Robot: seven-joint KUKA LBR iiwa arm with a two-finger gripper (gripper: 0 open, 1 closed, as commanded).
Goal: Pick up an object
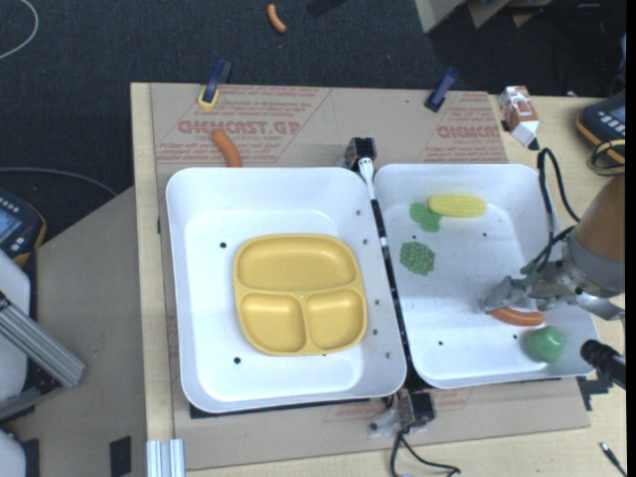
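The end effector (509, 297) sits low in the right bin (467, 356); whether it is open or closed cannot be made out. An orange sausage (519, 316) lies just below it, partly hidden. A green ball (545, 344) rests nearby, farther right.
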